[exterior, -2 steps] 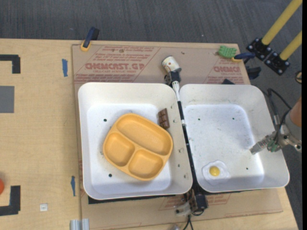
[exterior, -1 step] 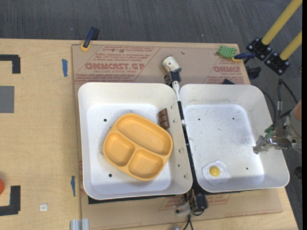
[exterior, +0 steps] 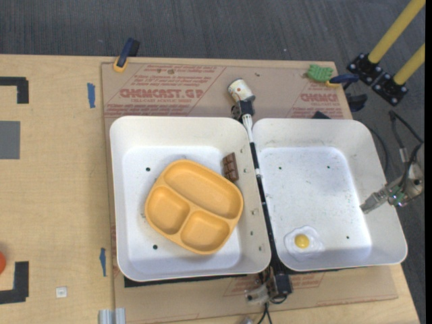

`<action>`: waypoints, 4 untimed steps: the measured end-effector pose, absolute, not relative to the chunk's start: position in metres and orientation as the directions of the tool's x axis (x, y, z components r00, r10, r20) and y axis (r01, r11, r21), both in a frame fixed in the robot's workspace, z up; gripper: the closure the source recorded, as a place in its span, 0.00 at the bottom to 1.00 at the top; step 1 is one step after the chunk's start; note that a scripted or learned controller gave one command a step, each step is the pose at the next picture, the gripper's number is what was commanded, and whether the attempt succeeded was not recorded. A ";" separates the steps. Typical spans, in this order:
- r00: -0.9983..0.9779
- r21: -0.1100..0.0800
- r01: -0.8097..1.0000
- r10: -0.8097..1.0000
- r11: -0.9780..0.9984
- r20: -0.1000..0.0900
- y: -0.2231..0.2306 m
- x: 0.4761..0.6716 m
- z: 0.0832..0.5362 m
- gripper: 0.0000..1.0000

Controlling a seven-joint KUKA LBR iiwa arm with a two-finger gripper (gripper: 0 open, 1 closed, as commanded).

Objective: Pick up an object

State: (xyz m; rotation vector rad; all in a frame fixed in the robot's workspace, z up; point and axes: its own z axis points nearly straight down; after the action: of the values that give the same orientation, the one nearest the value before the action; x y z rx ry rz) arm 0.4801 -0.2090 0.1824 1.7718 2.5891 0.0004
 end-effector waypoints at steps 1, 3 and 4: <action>-0.589 0.002 0.808 0.808 0.589 -0.004 -0.224 0.489 0.182 1.00; -0.820 0.001 0.573 0.573 0.820 -0.005 -0.224 0.506 0.193 1.00; -0.819 0.003 0.574 0.574 0.819 -0.010 -0.224 0.507 0.204 1.00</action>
State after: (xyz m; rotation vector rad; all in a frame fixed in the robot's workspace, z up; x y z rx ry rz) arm 0.5070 -0.2237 0.2038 0.9423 2.9855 0.0003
